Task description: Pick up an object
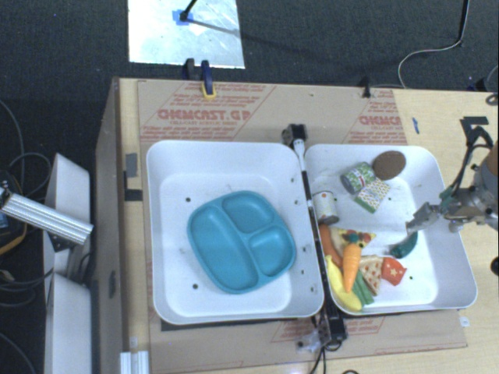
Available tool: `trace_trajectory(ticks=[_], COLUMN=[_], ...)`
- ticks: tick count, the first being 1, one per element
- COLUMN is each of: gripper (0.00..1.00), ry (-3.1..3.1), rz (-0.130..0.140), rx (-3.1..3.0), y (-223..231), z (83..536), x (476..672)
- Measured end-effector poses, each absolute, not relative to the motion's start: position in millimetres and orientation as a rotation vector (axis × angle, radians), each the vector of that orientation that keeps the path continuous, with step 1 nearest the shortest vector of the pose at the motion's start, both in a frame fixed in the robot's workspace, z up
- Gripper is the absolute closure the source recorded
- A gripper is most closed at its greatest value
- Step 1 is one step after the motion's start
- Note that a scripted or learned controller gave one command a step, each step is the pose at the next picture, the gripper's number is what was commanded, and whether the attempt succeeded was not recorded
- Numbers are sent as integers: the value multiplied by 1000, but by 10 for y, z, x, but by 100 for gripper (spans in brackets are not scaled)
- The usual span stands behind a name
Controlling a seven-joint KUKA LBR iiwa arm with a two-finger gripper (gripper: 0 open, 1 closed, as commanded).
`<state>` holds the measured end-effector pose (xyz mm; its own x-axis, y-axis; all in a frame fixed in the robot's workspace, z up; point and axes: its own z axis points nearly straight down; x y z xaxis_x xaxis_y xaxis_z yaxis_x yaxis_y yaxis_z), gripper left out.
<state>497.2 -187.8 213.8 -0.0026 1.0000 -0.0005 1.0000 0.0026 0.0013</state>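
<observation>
Two shallow white bins sat side by side on the bench. The left bin (pixel 168 209) held a blue divided tray (pixel 241 241), lying flat near its middle. The right bin (pixel 444 279) held a clutter of small things: a brown oval piece (pixel 388 164) at the far side, a green can (pixel 357 178) just beside a small green-and-white box (pixel 373 195), a white cylinder (pixel 323 206) by the divider, and nearer the front an orange carrot (pixel 352 264), a yellow banana (pixel 340 283), a red-and-tan slice (pixel 383 272) and a teal curved piece (pixel 405 245). The gripper (pixel 421 216) reached in from the right, low over the right bin just above the teal curved piece; whether its fingers were spread or closed could not be told, and nothing was visibly held.
</observation>
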Motion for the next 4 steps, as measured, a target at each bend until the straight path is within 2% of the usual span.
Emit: trace_trajectory(ticks=[1, 2, 3, 4], gripper=[0, 0, 0, 100], ry=[2225, 2225, 2224, 2229], rz=[0, 1, -5, -3], rx=[2219, 2217, 2221, 2213], y=[-1513, -1322, -1187, -1185], z=[1335, 839, 834, 947], x=[4863, 5728, 6439, 6451])
